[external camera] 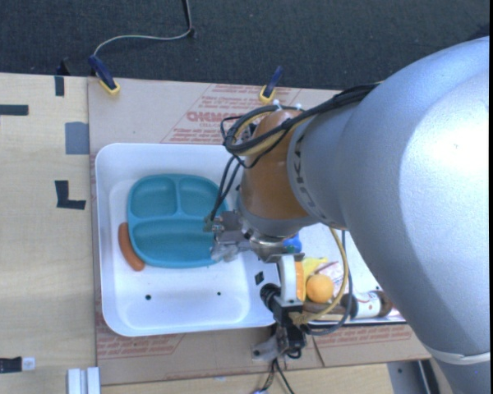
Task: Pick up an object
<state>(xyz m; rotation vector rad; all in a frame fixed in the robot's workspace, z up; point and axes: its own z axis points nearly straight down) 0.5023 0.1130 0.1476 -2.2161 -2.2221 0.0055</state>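
Note:
A blue divided plate [171, 220] lies in the left white bin [181, 312], filling its upper half. An orange sausage [130, 247] rests against the plate's left edge. My gripper [223, 239] hangs low at the plate's right edge, close to the wall between the two bins. The bulky grey arm and its orange band [267, 179] cover most of the right bin. Beside the wrist, in the right bin, I see an orange ball [318, 288], a yellow item [315, 267] and a bit of something blue [292, 243].
The bins sit on a cardboard sheet [197, 117] held by two yellow clamps [104, 74] at the back. Cables [245, 130] loop around the wrist. A brownish object [371, 306] lies at the right bin's front edge. Bare white floor shows in the left bin's front half.

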